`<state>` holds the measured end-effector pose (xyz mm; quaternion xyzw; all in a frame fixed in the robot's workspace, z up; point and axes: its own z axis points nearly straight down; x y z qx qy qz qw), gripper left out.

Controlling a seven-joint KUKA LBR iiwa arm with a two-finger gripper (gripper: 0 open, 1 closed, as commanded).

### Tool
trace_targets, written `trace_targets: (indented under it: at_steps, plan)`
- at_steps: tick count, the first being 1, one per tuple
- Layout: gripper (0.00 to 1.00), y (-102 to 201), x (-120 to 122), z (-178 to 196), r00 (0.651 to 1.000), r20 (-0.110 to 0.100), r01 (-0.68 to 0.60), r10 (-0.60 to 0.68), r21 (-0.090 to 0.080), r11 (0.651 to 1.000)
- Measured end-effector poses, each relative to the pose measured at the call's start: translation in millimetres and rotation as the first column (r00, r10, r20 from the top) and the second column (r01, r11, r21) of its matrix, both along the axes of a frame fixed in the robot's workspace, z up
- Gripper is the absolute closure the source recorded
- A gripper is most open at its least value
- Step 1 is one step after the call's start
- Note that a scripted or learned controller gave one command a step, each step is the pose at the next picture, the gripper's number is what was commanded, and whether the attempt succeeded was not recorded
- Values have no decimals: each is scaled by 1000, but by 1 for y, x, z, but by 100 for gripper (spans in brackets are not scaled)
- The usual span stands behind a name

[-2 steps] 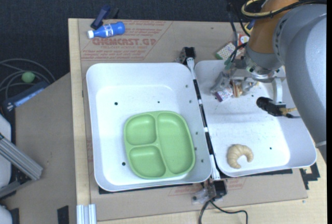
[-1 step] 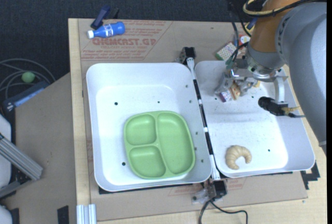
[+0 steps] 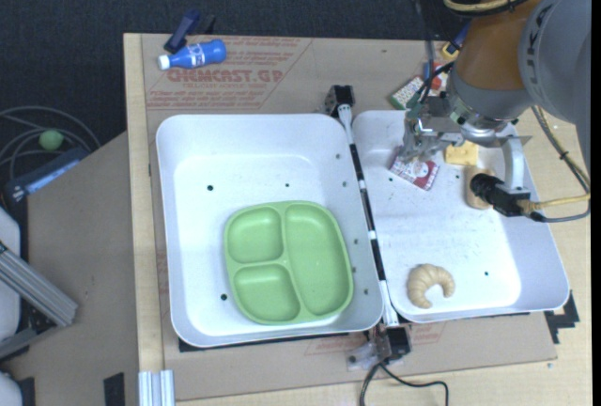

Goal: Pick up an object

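Observation:
My gripper (image 3: 418, 148) hangs low over the back left part of the right bin (image 3: 526, 254). Right under its tip lies a small red and white packet (image 3: 418, 172), tilted, partly covered by the gripper. Whether the gripper touches the packet cannot be made out. A small yellow block (image 3: 461, 154) lies just to the right of the gripper, half hidden by the wrist. A tan croissant (image 3: 430, 284) rests near the front of the same bin, well apart from the gripper.
A green divided plate (image 3: 286, 260) sits in the left bin (image 3: 188, 150). A blue and white bottle (image 3: 194, 54) lies on the bench behind the left bin. The rims of the two bins meet along a black strip (image 3: 362, 197).

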<state>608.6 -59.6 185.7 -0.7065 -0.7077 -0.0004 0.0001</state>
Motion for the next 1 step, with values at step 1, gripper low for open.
trace_targets:
  at_steps: [1]
  plan:
    - [0, 0, -1, -1, 1000, -2, 1, -1, 0, 1000]
